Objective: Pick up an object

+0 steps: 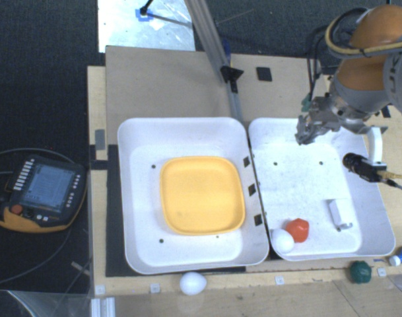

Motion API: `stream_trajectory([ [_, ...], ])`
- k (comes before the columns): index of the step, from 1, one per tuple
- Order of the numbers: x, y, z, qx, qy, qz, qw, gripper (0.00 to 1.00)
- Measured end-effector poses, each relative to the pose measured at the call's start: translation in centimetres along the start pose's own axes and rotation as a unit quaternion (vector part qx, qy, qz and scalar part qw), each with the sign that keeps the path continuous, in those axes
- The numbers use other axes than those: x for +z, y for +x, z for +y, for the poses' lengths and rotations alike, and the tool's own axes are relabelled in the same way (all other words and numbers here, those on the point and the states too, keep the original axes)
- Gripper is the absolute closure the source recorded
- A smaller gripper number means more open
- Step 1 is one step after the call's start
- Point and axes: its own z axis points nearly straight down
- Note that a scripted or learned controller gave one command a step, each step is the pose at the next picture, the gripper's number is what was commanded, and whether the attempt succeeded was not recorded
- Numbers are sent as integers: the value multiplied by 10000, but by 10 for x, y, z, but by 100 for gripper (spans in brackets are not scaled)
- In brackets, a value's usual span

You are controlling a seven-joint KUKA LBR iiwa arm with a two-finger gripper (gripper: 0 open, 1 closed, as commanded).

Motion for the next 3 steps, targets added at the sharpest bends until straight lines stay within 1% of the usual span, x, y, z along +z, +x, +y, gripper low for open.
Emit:
stream_trajectory([
  [1,7,56,-4,-2,6,0,10000,100],
  [3,18,155,-41,-3,8,1,10000,100],
])
